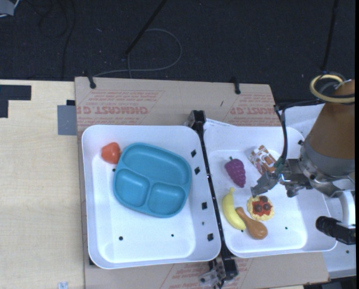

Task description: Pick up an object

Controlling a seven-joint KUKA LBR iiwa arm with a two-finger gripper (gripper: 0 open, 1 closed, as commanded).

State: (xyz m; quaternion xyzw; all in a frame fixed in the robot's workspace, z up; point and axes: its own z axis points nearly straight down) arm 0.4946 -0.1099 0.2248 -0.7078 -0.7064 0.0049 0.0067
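Fingers (262, 187) of the gripper (264, 185) point down-left over the right bin (299, 236), just above a small round tart-like toy (261, 208) with red topping; spread or closed — cannot tell, nothing visibly pinched. Close by in same bin: purple grapes (236, 171), banana (229, 209), brown drumstick (254, 224) touching the tart toy, striped wrapped snack (263, 158). Left bin (107, 245) holds blue divided plate (151, 179) with an orange-red fruit (110, 153) beside its upper-left edge. Both bins sit on cardboard (167, 104) on the worktop (29, 197)
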